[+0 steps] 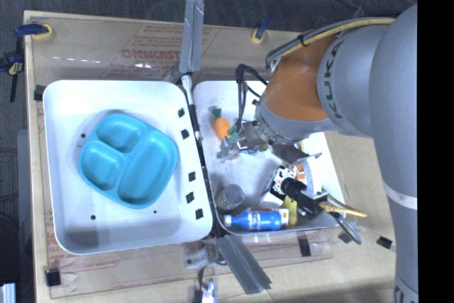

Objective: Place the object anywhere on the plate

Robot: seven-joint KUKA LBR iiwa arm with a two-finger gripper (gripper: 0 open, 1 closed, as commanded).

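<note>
- The carrot (223, 127), small and orange with a green top, lies in the right bin (213, 97) near the divider, its length running toward the far wall.
- The jaws (236, 143) hang just beside it on the near side; I cannot tell their opening.
- The blue plate (128, 160) waits in the left bin (64, 103), well apart.

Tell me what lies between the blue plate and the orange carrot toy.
In the camera view, between the blue plate and the carrot toy lie bare white bin floor and the two bins' adjoining walls.
</note>
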